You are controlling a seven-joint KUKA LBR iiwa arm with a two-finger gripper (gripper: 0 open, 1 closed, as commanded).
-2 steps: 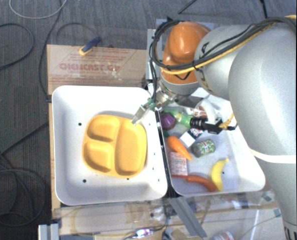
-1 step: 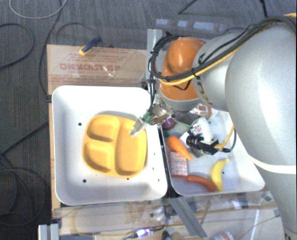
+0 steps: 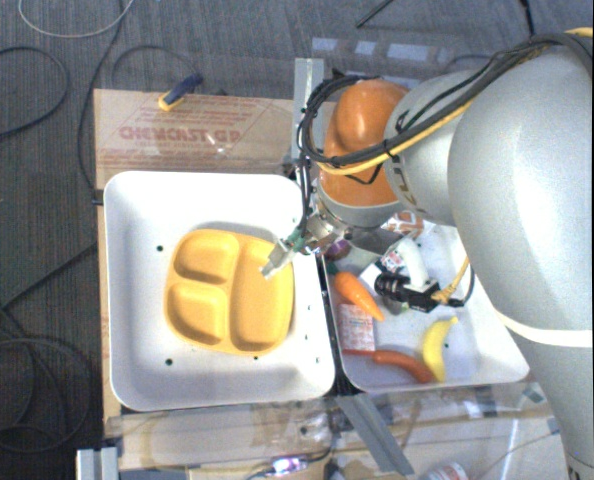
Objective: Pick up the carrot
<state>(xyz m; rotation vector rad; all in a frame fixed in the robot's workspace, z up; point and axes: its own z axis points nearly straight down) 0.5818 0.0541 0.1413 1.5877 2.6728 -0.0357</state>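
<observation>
The grey arm reaches in from the right, its end effector poised over the yellow tray in the left bin; whether it is open or closed cannot be told from here. The carrot lies in the right bin, near the dividing wall, beside a red packet. A banana and a red pepper (partly cut off by clutter) sit nearby. The arm hides much of that bin's far side.
</observation>
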